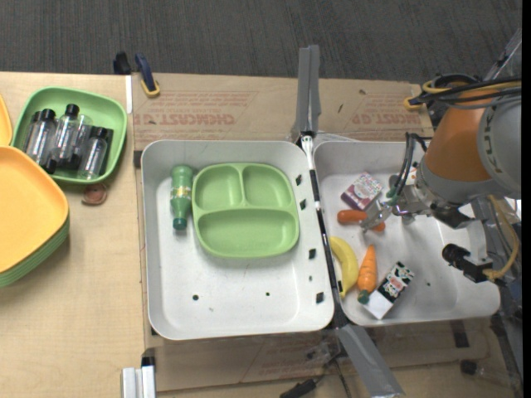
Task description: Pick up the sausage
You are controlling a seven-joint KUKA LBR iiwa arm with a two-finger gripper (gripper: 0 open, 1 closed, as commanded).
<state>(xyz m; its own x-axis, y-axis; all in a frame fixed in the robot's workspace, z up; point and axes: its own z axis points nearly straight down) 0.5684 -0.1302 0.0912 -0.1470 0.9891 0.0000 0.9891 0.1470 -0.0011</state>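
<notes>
Two white bins sit side by side on the bench. Left bin (pixel 166 305): green divided plate (pixel 246 209), green bottle (pixel 180 196) just beside its left edge. Right bin (pixel 440 297): sausage (pixel 355 218) near the left wall, banana (pixel 345 263), carrot (pixel 367 270) and small carton (pixel 388 288) below it, purple packet (pixel 362 191) above. Gripper (pixel 380 215) low at the sausage's right end; finger state cannot be told.

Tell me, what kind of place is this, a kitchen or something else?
Probably a robot test bench in a lab, not a kitchen: two white bins sit on cardboard, toy-like food such as a banana lies in one, and a robot arm reaches in.
</notes>
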